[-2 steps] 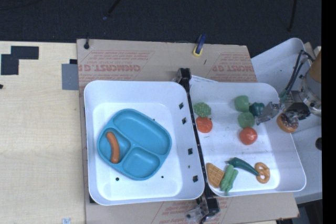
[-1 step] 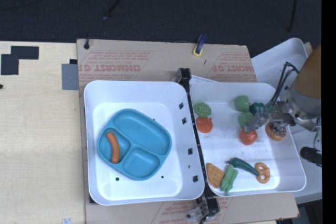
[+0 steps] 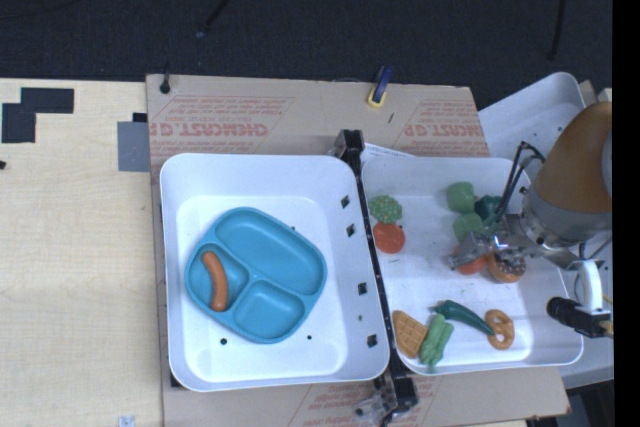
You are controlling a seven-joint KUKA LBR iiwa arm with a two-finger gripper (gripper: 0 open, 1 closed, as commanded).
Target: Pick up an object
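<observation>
Reaching in from the right, the arm [image 3: 575, 170] is seen low over the right bin [image 3: 420, 185], with the gripper [image 3: 487, 252] brought down among a small cluster of toy food. Whether anything is held cannot be told: the tips are lost against the clutter beneath them, and nothing is clearly seen lifted clear.

Directly under the gripper an orange-red piece [image 3: 503, 267] is found, touching or very nearly touching the tips, and this is judged to be the likeliest thing to be picked. Just beyond the gripper, toward the far wall of the bin, two green pieces [image 3: 461, 197] are set close together. Well off to the gripper's far side, against the divider, a green floret [image 3: 384, 208] and a red tomato [image 3: 388, 238] are placed one behind the other. Nearer the front wall, a dark green pepper [image 3: 462, 313] is laid with its long axis running across the bin, a pretzel [image 3: 499, 326] at one end and a light green pod [image 3: 435, 339] at the other.

In the left bin, a blue tray [image 3: 290, 260] with a sausage [image 3: 214, 279] is left well apart from the gripper.
</observation>
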